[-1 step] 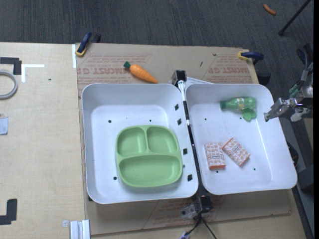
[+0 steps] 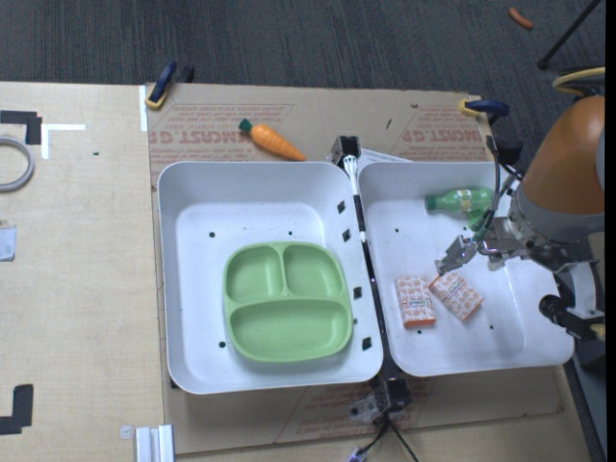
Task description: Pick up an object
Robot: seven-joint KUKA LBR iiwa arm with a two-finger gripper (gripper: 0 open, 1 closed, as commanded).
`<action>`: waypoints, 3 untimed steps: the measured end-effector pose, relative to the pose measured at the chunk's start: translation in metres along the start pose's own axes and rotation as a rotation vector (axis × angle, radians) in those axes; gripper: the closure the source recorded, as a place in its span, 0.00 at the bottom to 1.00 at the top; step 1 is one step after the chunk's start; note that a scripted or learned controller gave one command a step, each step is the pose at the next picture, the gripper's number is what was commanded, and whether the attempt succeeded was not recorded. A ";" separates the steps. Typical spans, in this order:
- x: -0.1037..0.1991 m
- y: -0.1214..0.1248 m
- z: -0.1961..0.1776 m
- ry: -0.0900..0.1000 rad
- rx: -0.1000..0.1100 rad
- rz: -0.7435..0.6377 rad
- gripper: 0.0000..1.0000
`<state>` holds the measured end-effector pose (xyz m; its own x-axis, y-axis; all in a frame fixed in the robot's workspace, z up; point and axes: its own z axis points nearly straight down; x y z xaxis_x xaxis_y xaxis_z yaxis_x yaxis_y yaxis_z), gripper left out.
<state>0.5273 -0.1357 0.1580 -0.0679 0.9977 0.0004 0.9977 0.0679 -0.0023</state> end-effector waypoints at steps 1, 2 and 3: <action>0.041 -0.043 0.061 -0.005 -0.015 -0.080 0.00; 0.036 0.031 0.060 -0.006 -0.017 -0.073 0.00; 0.035 0.030 0.051 -0.005 -0.015 -0.071 1.00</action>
<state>0.5548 -0.0982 0.1072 -0.1387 0.9903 -0.0051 0.9903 0.1387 0.0122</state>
